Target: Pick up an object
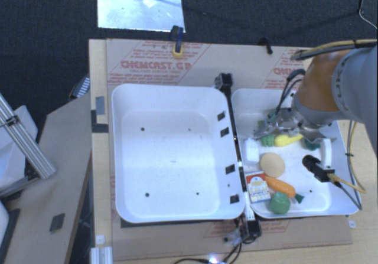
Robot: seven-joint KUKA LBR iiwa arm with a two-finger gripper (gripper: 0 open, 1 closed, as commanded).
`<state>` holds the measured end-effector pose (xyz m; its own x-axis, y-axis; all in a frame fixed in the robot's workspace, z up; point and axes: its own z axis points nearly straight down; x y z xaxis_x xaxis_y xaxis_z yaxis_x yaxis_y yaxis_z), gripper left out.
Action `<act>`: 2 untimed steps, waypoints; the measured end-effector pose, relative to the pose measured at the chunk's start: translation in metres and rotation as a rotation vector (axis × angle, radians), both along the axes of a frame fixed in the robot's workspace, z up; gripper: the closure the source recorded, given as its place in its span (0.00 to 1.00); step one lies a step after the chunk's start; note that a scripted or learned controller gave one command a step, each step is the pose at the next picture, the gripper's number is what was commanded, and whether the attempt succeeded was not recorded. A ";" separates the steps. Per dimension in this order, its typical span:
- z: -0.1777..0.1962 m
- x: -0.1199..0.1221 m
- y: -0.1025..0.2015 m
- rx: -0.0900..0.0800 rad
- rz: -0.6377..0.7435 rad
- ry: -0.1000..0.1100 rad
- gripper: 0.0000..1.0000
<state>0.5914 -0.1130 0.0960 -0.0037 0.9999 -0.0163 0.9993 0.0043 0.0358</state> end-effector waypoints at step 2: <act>0.000 0.052 0.010 0.016 -0.001 0.037 1.00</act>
<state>0.6433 -0.1032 0.0956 -0.0029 1.0000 0.0001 1.0000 0.0029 -0.0007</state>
